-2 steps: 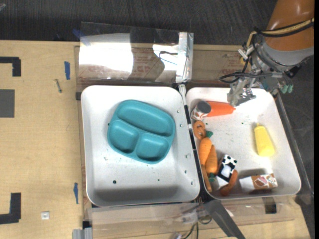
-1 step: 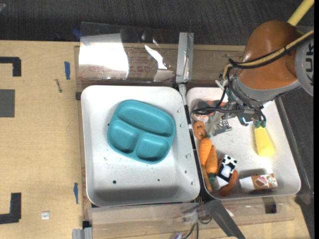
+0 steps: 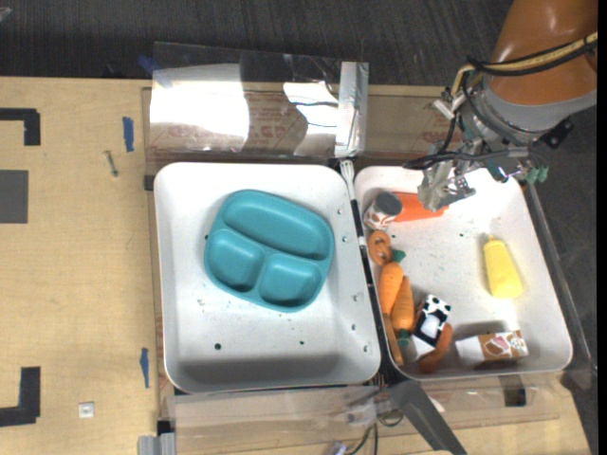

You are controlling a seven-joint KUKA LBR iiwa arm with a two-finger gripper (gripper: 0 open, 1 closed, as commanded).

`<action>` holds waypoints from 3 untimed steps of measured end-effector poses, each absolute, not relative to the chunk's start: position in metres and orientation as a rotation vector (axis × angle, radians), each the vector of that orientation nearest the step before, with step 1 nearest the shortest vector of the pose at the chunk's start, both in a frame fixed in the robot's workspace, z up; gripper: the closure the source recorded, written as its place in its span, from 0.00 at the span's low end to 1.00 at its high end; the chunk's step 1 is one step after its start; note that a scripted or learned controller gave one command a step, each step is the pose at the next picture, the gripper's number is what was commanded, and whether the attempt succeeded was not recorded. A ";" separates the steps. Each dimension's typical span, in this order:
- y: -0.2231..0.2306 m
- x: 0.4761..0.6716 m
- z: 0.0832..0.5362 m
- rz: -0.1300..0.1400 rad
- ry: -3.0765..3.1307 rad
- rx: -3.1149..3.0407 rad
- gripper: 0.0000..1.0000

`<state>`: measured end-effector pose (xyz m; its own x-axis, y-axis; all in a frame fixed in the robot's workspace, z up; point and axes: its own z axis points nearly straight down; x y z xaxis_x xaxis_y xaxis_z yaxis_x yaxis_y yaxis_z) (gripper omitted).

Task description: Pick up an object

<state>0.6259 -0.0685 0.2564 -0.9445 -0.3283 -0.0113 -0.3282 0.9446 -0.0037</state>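
My gripper point(image 3: 439, 193) hangs over the back of the right bin point(image 3: 550, 282), directly above one end of an orange object point(image 3: 415, 209) that lies by the bin's back left corner. A grey-capped can-like piece point(image 3: 384, 204) sits just left of that object. Whether the gripper touches the orange object cannot be told. Further forward in the same bin lie a carrot point(image 3: 398, 294), a black-and-white toy point(image 3: 432, 319), a yellow block point(image 3: 502, 267) and a small brown carton point(image 3: 501, 345).
The left bin point(image 3: 180, 330) holds a teal divided plate point(image 3: 268, 249). A small orange toy point(image 3: 379, 246) lies against the right bin's left wall and a reddish piece point(image 3: 437, 353) sits at its front. A shiny plastic sheet point(image 3: 247, 112) lies behind the bins.
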 end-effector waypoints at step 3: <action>-0.023 0.667 0.184 0.004 2.989 -0.963 1.00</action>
